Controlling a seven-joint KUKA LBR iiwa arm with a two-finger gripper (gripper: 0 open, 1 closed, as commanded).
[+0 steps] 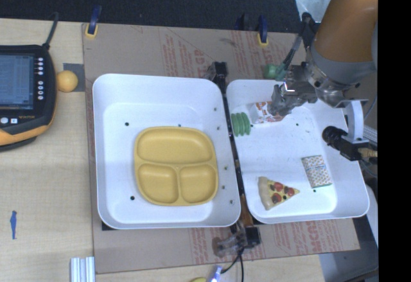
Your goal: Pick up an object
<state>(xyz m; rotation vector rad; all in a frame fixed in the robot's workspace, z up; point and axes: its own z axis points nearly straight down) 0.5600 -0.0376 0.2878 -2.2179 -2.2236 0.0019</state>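
Note:
The right bin (334, 207) holds a pizza slice (276, 192) near its front, a small patterned square packet (316, 170) to the right, a green ridged piece (241, 124) against its left wall, and a white item with red print (262, 112) at the back. My gripper (280, 102) hangs low over the back of this bin, right beside the red-printed item and partly covering it. The left bin (109, 146) carries a yellow divided plate (175, 165).
A teach pendant (22, 94) and a yellow ball (67, 80) lie on the bench to the left. Clamps (262, 29) hold the cardboard at the back edge. A black fitting (340, 141) juts over the right bin's right rim.

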